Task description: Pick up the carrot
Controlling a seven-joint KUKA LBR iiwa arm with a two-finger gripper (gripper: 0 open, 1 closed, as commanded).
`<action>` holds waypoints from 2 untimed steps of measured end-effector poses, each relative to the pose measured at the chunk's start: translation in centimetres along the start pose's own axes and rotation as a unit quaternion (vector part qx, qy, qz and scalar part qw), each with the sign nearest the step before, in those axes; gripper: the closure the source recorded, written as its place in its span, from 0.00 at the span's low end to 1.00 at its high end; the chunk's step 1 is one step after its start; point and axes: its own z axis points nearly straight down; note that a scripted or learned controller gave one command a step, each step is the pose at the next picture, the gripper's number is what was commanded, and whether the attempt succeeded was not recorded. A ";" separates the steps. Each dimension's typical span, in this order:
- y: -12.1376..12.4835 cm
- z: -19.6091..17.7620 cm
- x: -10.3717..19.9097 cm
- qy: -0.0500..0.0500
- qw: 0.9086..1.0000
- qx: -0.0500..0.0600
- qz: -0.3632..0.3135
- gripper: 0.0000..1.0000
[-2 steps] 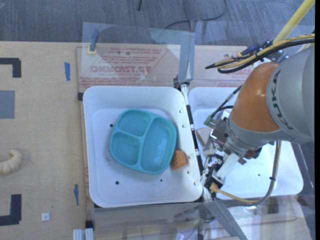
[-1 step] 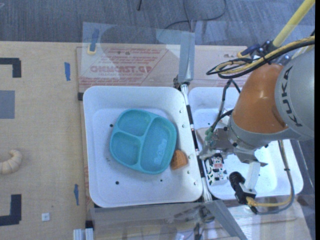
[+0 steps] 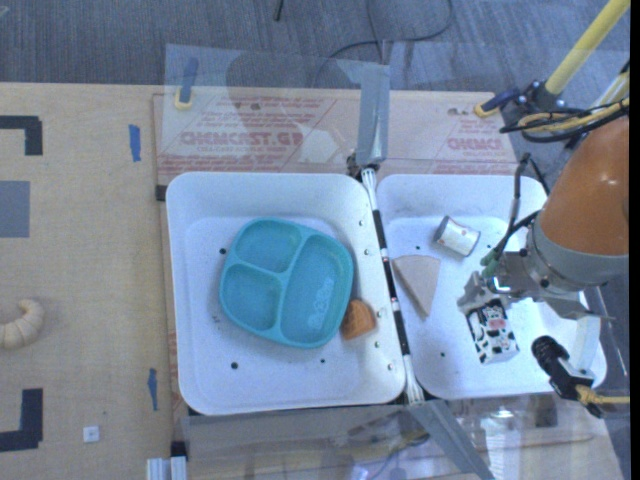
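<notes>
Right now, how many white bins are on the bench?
2. The left bin holds the blue plate and carrot. The right bin sits under the gripper.

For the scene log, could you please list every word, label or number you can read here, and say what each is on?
"CHEMCAST GP", faint red print, partly legible: clear sheet behind the left bin.
Similar red print, cut off and too blurred to read: clear sheet behind the right bin.
Black-and-white pattern, no legible text: card in the right bin.
</notes>
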 end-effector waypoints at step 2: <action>-0.1 1.2 7.3 0.001 0.984 0.001 -0.177 1.00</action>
